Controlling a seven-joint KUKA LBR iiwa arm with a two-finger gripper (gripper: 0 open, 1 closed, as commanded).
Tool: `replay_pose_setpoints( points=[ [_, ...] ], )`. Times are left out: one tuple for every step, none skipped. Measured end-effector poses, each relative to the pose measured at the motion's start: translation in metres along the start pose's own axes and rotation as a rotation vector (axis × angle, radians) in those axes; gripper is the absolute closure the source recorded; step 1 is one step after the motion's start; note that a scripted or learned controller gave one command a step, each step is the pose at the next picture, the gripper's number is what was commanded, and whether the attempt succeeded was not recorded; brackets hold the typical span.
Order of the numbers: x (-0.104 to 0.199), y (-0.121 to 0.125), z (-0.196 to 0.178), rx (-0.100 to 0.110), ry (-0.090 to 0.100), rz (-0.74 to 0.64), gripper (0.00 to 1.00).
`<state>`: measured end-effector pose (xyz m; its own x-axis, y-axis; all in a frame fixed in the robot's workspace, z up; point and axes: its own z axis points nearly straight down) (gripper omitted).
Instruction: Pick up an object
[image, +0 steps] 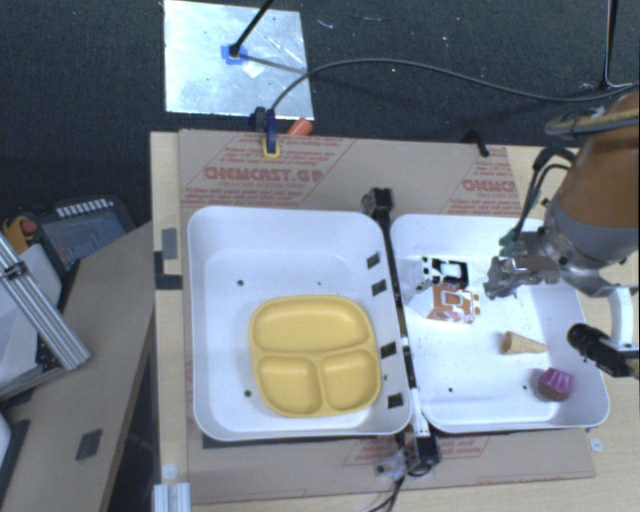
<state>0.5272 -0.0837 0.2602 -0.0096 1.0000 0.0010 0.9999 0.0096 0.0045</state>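
The right bin (480, 415) holds several small objects. A black-and-white patterned piece (445, 270) lies near its back left, and an orange-and-white patterned piece (455, 304) sits just in front of it. A tan cone (522, 345) lies on its side toward the right, and a small purple-pink object (555, 382) rests near the front right corner. My gripper (504, 274) hangs over the back middle of this bin, right of the two patterned pieces and behind the cone. Nothing shows in its grasp.
The left bin (215, 300) holds a yellow three-compartment plate (315, 355). A black divider strip (392, 310) runs between the two bins. The grey arm with its orange band (600, 170) fills the right side above the bin. A black part (598, 348) sticks in at the right edge.
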Motion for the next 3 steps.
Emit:
replay_pose_setpoints(
  points=[
    [0.053,0.004,0.002,0.003,0.000,0.000,1.00],
    [0.103,0.026,0.017,0.002,0.000,-0.001,1.00],
    [0.158,0.045,0.022,0.002,0.001,0.000,1.00]
  ],
)
